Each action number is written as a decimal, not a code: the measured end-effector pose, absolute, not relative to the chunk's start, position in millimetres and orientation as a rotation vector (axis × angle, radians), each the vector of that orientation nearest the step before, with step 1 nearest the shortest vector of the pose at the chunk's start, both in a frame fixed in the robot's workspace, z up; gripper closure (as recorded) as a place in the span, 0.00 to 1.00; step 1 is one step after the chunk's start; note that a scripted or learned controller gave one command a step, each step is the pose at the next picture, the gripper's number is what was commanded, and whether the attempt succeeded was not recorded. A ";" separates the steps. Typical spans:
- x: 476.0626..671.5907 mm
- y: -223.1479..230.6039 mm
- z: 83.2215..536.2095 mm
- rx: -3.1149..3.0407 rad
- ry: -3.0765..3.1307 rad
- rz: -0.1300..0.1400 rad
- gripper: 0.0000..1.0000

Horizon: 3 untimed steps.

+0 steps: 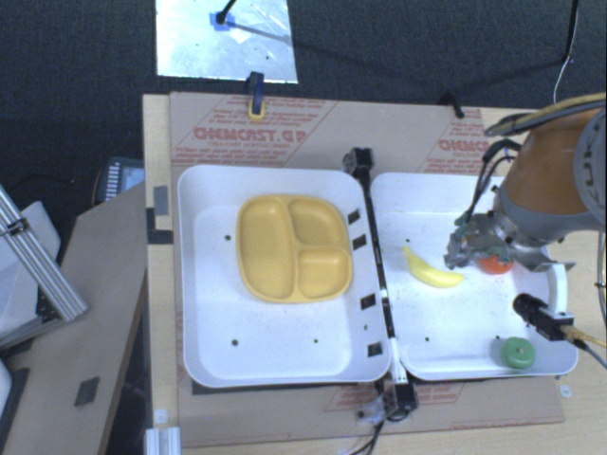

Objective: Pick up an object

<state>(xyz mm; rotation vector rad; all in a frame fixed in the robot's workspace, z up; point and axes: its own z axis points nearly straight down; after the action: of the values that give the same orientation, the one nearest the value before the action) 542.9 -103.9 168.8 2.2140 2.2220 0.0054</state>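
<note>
A yellow banana (432, 271) lies in the right bin (427, 354), near its left-centre. A small red-orange round object (494, 264) sits just right of it, partly hidden by the arm. A green round object (518, 352) rests at the bin's front right corner. My gripper (462, 251) is low in the right bin, right over the banana's right end and beside the red-orange object. The grey wrist with its orange band (555, 173) covers the bin's right side.
The left bin (204, 349) holds a yellow divided plate (292, 247). A black divider with clips (372, 254) runs between the bins. A black fitting (538, 315) juts over the right bin's front right part. Cables (493, 159) hang by the wrist.
</note>
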 end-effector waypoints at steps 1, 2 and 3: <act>544.5 -104.1 209.8 2.214 2.222 0.005 1.00; 568.1 -56.8 221.7 2.209 2.231 0.006 1.00; 589.1 -10.1 231.9 2.210 2.231 0.007 1.00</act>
<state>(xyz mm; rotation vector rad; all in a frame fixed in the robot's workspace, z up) 589.1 -10.1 231.9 2.2097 2.2309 0.0068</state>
